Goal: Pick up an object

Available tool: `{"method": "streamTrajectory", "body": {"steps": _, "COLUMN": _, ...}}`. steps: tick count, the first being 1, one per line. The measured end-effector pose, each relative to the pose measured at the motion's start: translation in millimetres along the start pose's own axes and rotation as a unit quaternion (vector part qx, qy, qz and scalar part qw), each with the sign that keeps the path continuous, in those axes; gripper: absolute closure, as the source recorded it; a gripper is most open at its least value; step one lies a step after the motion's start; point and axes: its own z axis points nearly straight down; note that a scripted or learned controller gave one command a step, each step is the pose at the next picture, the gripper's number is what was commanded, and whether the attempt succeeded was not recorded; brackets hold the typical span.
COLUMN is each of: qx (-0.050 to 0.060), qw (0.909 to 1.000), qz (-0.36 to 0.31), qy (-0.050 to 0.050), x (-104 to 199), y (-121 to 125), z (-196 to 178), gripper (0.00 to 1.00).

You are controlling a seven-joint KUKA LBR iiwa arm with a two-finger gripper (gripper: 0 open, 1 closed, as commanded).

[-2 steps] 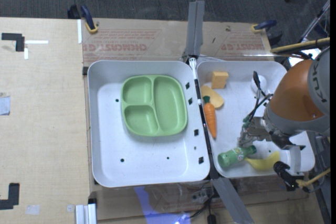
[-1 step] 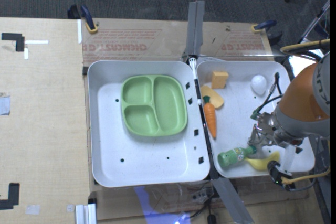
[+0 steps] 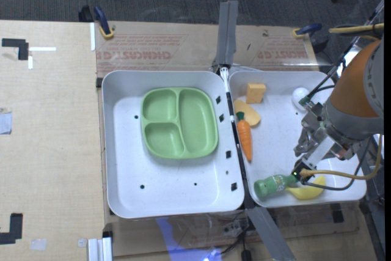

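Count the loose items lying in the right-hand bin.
5: cheese block at the back, pale slice below it, carrot along the left wall, green bottle and yellow banana in front. The arm may hide more.

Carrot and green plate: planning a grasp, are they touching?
Apart. The camera view shows the carrot in the right bin, the green plate in the left bin.

A green bottle [image 3: 273, 185] lies on its side at lower right of the frame, touching a yellow banana [image 3: 307, 192] just right of it.
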Motion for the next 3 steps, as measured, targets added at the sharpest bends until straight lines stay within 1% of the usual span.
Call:
{"method": "streamTrajectory", "body": {"steps": 1, "qx": 0.000, "qw": 0.9760, "qz": 0.218, "qy": -0.001, "x": -33.7, "y": 40.4, "z": -63.6, "gripper": 1.00}}
{"method": "streamTrajectory", "body": {"steps": 2, "qx": 0.000, "qw": 0.9760, "qz": 0.218, "qy": -0.001, "x": -33.8, "y": 40.2, "z": -63.4, "gripper": 0.00}}
{"method": "streamTrajectory", "body": {"steps": 3, "qx": 0.001, "qw": 0.9801, "qz": 0.198, "qy": -0.001, "x": 7.8, "y": 8.0, "z": 20.4, "gripper": 0.00}}
